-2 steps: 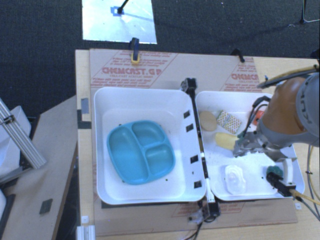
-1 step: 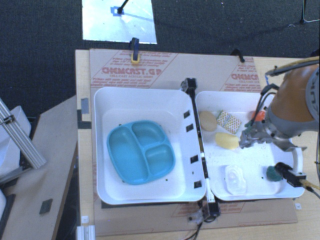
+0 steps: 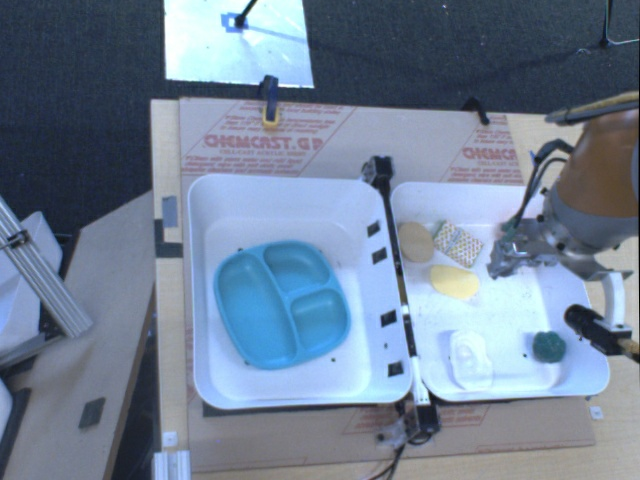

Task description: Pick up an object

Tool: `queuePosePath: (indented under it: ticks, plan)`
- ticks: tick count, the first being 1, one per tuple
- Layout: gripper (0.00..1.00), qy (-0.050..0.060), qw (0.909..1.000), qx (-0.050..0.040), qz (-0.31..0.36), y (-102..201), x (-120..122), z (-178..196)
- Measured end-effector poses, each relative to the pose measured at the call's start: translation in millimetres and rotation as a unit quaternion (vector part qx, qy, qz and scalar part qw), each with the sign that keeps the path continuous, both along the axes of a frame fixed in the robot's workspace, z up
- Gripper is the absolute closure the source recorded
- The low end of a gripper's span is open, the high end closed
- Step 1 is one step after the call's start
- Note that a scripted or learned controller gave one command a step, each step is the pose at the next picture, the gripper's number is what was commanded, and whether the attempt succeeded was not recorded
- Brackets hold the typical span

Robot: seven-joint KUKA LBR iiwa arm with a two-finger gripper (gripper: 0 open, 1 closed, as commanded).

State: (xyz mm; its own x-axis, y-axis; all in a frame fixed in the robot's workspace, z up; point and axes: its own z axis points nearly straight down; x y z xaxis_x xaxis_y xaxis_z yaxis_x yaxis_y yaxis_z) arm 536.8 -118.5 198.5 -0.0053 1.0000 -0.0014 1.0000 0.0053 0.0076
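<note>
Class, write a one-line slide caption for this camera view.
Gripper above right bin near yellow piece; blue tray in left bin.

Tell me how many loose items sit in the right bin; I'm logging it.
5: tan disc, checkered packet, yellow piece, white item, green ball. The arm may hide more.

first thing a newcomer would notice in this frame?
Probably the blue divided tray, lying alone in the left bin and by far the biggest patch of colour. Next, the grey-and-orange arm reaching in from the right, its end effector low over the right bin beside a yellow piece. Small items lie scattered around it: a tan disc, a checkered pad, a white piece and a green ball.
</note>
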Motion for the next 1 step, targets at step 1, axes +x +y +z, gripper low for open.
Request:
queuePosePath:
  ticks: [1]
  plan:
    - [1.0,0.001,1.0,0.0001,0.0,-0.1,1.5,20.3]
